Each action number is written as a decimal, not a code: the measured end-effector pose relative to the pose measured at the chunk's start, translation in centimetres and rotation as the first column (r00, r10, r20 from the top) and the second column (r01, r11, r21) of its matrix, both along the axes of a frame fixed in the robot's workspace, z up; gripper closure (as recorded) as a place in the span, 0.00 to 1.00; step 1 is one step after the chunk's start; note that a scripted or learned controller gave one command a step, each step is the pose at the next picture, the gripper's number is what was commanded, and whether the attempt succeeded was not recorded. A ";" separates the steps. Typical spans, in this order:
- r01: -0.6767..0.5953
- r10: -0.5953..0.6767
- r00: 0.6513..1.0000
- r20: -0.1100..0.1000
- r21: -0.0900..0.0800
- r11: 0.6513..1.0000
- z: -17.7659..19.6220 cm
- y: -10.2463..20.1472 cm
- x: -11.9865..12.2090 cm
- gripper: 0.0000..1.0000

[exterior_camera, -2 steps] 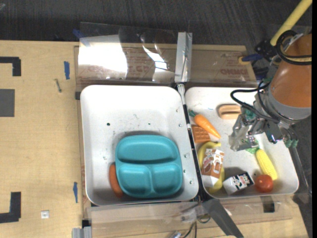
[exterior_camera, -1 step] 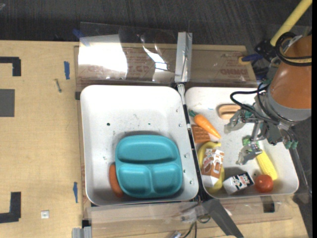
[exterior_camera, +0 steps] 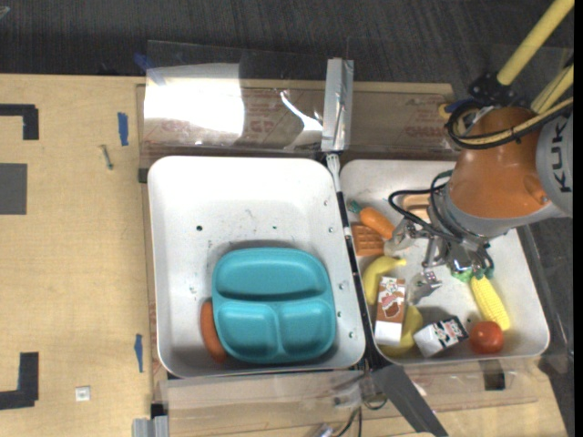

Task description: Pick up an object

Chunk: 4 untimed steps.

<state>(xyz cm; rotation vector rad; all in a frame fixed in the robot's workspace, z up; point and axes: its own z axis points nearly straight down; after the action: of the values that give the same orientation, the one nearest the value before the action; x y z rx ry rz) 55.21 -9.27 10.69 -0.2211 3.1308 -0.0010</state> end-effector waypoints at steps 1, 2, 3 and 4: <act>0.076 -0.076 0.997 0.011 -0.002 0.997 -1.7 -0.5 6.9 0.00; 0.185 -0.185 0.982 -0.021 0.003 0.983 -2.0 -1.7 9.4 0.00; 0.070 -0.070 0.998 0.005 0.001 0.998 -1.8 -1.4 5.7 0.00; 0.007 -0.006 1.000 -0.028 0.005 1.000 -2.0 -2.6 9.7 0.00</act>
<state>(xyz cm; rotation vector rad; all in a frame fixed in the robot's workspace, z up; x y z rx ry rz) 64.92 -11.84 8.70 -0.2128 3.1587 0.0109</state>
